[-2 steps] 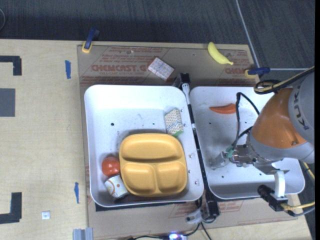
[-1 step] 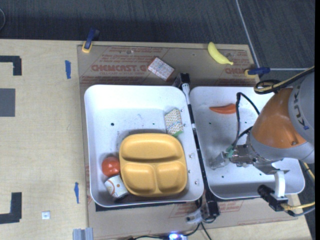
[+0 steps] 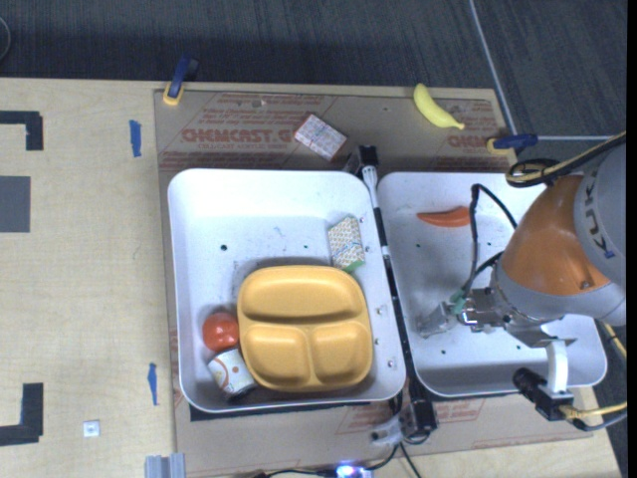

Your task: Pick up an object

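Observation:
My gripper (image 3: 436, 319) hangs low over the floor of the right bin (image 3: 587, 361), left of its middle, below the arm's orange band (image 3: 552, 242). An orange carrot-shaped piece (image 3: 444, 217) lies near that bin's far edge, well apart from the gripper. In the left bin (image 3: 199, 217) a yellow divided tray (image 3: 304, 327) takes up the near half. A red ball (image 3: 219, 329) and a small white and orange can (image 3: 231, 369) lie at the tray's left. A patterned packet (image 3: 345, 240) sits just beyond the tray.
A banana (image 3: 436, 108) and a small patterned packet (image 3: 318, 135) lie on the cardboard behind the bins. Blue clamps (image 3: 179, 76) hold the cardboard at its corners. Cables run along the right bin's near edge (image 3: 542, 391).

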`<state>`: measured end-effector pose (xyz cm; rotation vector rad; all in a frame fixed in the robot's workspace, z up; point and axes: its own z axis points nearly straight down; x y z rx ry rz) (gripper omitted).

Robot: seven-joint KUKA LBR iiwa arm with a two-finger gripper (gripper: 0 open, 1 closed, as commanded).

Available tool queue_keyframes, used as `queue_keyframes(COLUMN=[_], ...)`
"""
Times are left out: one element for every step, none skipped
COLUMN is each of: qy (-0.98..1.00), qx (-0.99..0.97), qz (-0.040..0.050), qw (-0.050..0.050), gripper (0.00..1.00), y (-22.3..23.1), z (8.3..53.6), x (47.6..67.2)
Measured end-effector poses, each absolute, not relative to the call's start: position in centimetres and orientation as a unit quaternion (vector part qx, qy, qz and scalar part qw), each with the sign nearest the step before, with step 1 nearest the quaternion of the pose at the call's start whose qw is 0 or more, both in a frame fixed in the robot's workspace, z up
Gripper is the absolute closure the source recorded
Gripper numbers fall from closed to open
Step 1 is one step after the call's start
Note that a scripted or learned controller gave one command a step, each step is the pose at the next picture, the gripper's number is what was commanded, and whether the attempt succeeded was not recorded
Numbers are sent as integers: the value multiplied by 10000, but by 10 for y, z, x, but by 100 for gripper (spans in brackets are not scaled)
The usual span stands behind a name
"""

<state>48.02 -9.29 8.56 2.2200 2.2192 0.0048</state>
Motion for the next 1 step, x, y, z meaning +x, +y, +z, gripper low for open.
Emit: queue_keyframes(qy=[7069], qx=[7073], qz=[16], qw=[14], gripper=[0], y=[-93], z=[86], x=[480])
